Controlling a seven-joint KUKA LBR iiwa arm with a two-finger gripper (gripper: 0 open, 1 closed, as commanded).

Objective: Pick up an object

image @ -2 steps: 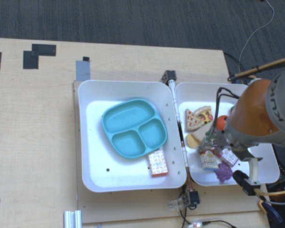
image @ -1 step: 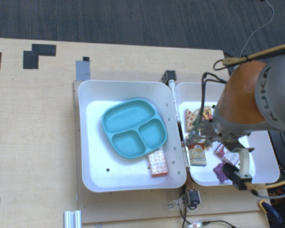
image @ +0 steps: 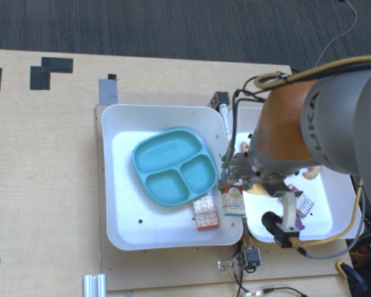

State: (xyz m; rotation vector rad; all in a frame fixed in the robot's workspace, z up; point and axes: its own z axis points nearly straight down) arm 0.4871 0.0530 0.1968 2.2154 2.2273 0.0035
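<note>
Grey arm [image: 334, 113] leans over the right bin [image: 334, 218], wrist at the bins' divide. Whether its jaws grip anything, I cannot tell. Small packets [image: 205, 213] lie beside a blue plate [image: 173, 166] in the left bin [image: 120, 166].

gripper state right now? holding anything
gripper: sits over the divide between the two bins, above a small packet; open or closed cannot be told.

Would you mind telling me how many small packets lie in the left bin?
2: one packet below the blue plate, another at the right rim under the arm; more may be hidden.
</note>
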